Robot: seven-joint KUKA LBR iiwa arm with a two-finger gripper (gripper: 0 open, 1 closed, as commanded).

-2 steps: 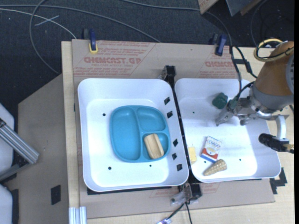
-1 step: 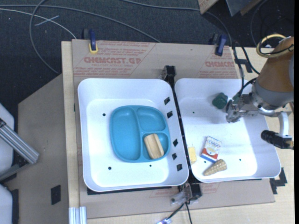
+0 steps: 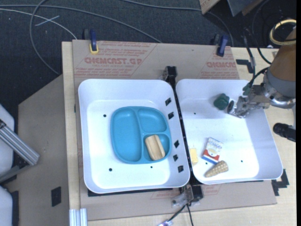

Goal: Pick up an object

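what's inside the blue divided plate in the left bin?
One tan, bread-like piece lies in the lower right compartment of the blue plate. The other two compartments show bare blue. What's beneath the piece is covered.

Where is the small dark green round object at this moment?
The small dark green round object lies in the right white bin, in its far part, just left of the hand and well above the red-white-blue packet.

"CHEMCAST GP" twice on bench board (image 3: 117, 60)
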